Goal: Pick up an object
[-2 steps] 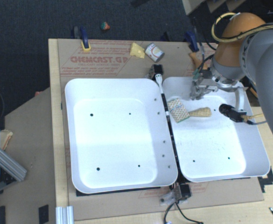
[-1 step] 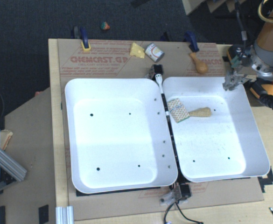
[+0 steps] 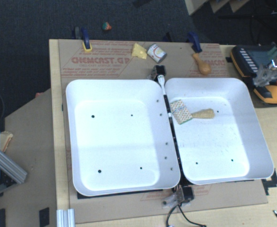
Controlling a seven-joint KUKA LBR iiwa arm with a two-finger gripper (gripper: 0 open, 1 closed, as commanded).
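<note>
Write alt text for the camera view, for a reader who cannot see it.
Two shallow white bins sit side by side on a bench; the right bin holds a small brush with a tan handle near its upper left, beside the left bin.

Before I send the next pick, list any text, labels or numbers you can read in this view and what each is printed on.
"CHEMCAST G P": red print, partly blurred, on the brown board under the bins, along its far edge.
More red print on the same board near the far right clamp: too blurred to read.
Small box on the board beyond the bins: markings too small to read.
Patterned object in the right bin: a pattern, no legible text.
</note>
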